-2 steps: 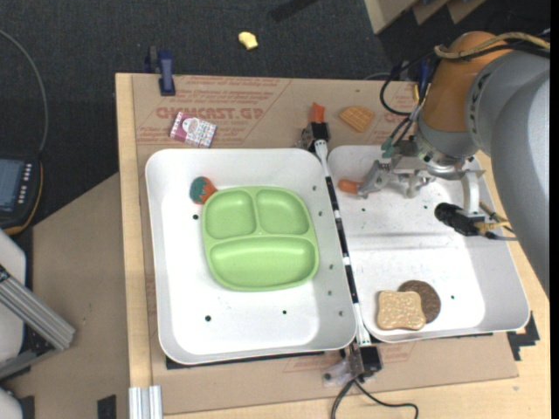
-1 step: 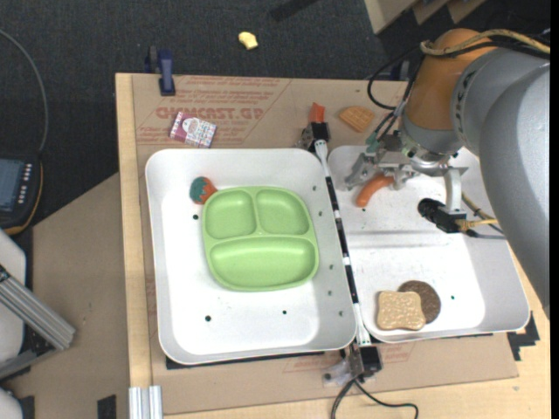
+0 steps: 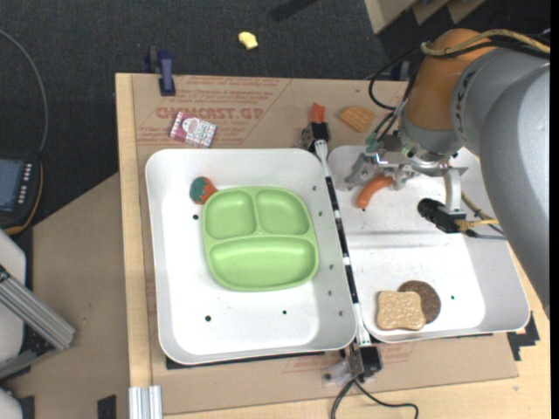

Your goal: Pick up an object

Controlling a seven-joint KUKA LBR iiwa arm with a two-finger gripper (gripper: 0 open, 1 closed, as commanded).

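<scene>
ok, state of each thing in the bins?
gripper: over the right bin's far end, above the orange piece
orange piece: lying on the right bin's floor
toast slice: flat, overlapping the brown disc
green divided plate: upright, in the left bin

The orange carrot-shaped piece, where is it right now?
The orange piece lies in the right bin, near its upper left corner, just under the gripper, up the bin from the toast.

Divided plate point(image 3: 259, 238) in left bin point(image 3: 175, 304); toast point(image 3: 401, 311) near front of right bin point(image 3: 489, 312).
</scene>
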